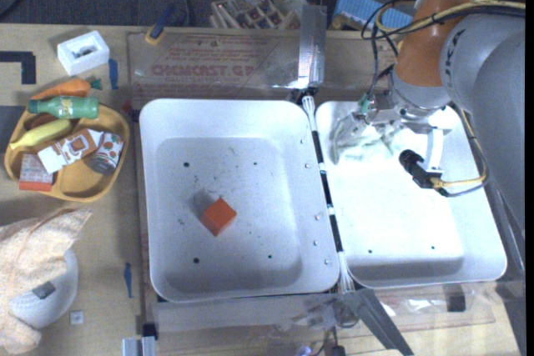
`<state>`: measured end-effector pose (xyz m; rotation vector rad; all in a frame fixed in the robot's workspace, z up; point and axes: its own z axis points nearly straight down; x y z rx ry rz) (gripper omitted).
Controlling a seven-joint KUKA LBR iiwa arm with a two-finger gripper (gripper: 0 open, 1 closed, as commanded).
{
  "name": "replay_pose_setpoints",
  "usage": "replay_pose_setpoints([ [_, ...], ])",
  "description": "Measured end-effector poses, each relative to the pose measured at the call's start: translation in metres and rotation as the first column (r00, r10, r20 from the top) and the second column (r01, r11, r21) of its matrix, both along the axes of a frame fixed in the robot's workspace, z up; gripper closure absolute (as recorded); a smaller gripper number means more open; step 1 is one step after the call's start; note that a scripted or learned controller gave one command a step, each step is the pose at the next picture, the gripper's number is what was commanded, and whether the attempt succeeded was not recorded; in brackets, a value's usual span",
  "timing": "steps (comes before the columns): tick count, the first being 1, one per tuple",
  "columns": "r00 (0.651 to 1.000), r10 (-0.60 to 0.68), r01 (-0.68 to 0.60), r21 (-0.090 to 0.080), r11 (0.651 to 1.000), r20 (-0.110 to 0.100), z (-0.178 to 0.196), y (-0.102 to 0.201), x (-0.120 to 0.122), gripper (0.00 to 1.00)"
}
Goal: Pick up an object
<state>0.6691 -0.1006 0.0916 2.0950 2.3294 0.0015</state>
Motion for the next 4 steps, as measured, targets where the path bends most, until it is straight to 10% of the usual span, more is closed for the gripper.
replay_pose_setpoints([
  [2,1.000,0.000,0.000,0.000,1.000,0.000,0.000,0.000,0.000,0.00],
  [3,1.000,-0.001,0.001,-0.002,1.000,0.003,0.012,-0.001,0.001,1.00],
  [4,0.998,0.065,-0.065,0.004,0.998,-0.004,0.094,0.042,-0.002,1.00],
])
